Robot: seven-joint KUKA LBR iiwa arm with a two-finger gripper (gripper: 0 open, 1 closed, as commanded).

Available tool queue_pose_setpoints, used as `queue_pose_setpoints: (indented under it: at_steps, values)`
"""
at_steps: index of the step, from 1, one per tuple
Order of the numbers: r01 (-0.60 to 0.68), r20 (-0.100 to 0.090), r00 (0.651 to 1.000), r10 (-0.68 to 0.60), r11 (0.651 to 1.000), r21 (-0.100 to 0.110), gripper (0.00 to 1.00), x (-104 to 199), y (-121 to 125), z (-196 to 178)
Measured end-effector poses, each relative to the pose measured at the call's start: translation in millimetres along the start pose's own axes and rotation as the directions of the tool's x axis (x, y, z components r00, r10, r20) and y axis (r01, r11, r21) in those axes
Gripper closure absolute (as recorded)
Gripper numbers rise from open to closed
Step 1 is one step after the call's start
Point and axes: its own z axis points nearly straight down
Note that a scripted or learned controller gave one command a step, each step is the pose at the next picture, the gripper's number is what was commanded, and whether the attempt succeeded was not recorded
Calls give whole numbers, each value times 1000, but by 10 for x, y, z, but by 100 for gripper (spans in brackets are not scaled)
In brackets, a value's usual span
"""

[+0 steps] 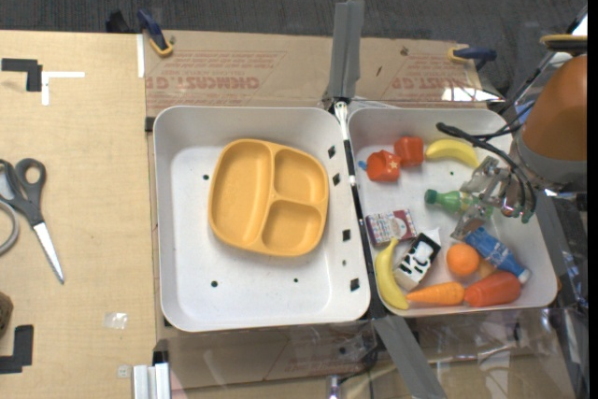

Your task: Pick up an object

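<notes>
My gripper (475, 198) hangs over the right bin (537, 238), near its right side, with its fingers spread open. A small green bottle (446, 197) lies just left of it, its right end reaching in between the fingertips; I cannot tell whether they touch it. Close by lie an orange (462, 259), a blue bottle (495, 252), a yellow banana (456, 150) and two red pieces (383, 165), (409, 150).
Along the right bin's front lie a second banana (387, 274), a carrot (435, 295), a red item (493, 289), a black-and-white toy (418, 257) and a small packet (391, 226). The left bin (177, 229) holds a yellow divided plate (269, 197). Scissors (33, 210) lie on the bench at the left.
</notes>
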Motion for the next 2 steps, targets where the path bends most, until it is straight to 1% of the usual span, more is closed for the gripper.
queue_pose_setpoints:
  at_steps: [1, 2]
  values:
    - [-57, -3, 998, 57, 998, 1, 0, 475, -280, 10]
    - [-94, 17, 995, 94, 996, -6, 0, 801, -86, -40]
